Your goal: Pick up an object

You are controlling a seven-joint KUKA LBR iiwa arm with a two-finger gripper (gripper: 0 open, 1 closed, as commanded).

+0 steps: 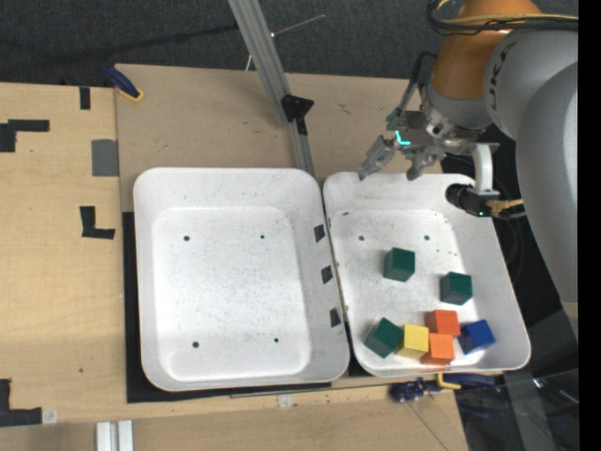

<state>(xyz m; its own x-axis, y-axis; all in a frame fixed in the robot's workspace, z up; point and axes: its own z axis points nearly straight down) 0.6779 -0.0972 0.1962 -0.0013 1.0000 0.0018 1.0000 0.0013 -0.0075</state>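
Gripper [394, 163] open, empty, above far rim of right bin [512, 318]. Best to descend squarely over lone green cube [399, 263], clear of clustered blocks.

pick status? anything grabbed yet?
Nothing done yet: all the blocks lie in the right bin, including the nearest green block. In hand: the hand is open with nothing between its fingers, poised above the bin's far rim. Left: descend, close on a block, lift.
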